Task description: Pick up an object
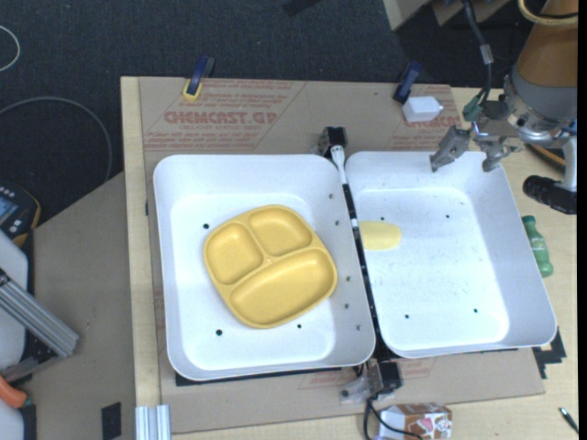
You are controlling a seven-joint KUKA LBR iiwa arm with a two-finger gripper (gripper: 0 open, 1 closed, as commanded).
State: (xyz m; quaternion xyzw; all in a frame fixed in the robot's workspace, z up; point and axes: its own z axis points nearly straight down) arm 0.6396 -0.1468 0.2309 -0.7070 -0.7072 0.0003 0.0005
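A yellow divided plate (269,265) with three compartments lies in the left bin (174,246). A small pale yellow flat object (380,236) rests in the right bin (477,273), close to its left wall. My gripper (471,151) hangs over the far edge of the right bin, near its upper right corner. Its two grey fingers are spread apart and nothing sits between them. The gripper is well away from both yellow objects.
Both bins sit on a cardboard sheet (275,117) held by clips. A small white block (422,109) lies on the cardboard behind the right bin. A green item (537,246) lies just outside the right bin's right wall.
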